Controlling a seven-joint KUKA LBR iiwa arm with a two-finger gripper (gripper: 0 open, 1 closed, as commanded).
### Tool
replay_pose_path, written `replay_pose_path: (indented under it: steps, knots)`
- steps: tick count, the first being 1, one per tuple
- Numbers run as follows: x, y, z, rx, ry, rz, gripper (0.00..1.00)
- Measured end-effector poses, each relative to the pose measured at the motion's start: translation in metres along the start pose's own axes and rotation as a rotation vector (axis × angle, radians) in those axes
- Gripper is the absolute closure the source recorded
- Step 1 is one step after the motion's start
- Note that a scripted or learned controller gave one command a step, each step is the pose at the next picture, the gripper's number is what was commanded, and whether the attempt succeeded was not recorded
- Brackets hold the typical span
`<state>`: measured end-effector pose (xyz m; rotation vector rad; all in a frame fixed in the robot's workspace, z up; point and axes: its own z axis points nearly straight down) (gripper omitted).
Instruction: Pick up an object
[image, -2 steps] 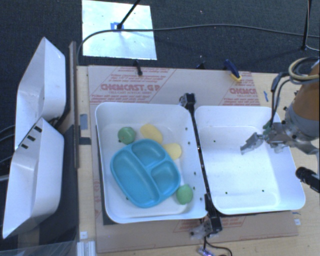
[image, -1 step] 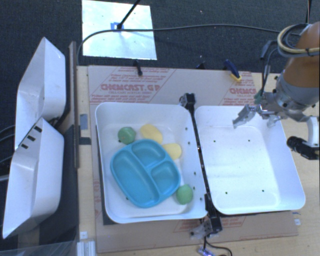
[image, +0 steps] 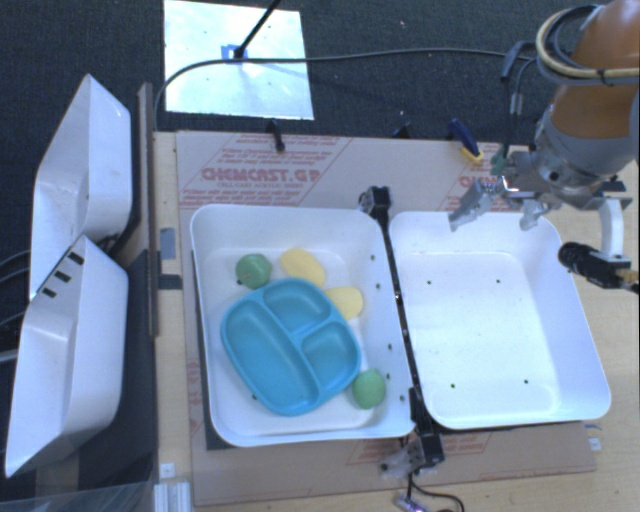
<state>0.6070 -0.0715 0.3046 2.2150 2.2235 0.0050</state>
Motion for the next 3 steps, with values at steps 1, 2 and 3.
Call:
replay_pose_path:
  steps: [1, 2, 3]
  knots:
    - [-0.002, 0.013, 0.000, 0.003, 0.000, 0.003, 0.00]
    - [-0.001, 0.015, -0.011, 0.003, 0.000, 0.003, 0.00]
    - [0.022, 0.053, -0.041, 0.000, 0.000, 0.001, 0.00]
